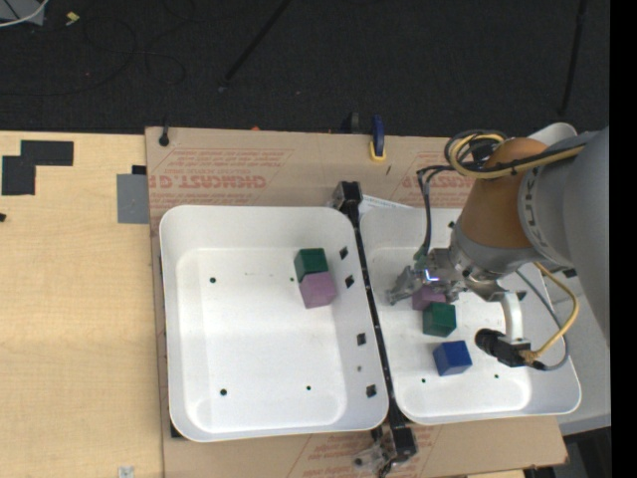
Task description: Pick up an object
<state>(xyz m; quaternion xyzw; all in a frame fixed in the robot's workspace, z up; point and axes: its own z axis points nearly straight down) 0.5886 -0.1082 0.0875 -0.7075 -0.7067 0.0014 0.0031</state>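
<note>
While low in the right bin (557,391), pincer (428,289) straddling purple block (429,295), grip unclear, block's orientation hidden.

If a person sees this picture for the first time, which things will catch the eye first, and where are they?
The grey and orange arm reaches in from the right over the right bin, its gripper low over a purple block. Just below lie a green block and a blue block. In the left bin, a green cube and a purple cube sit touching, near its upper right.
</note>
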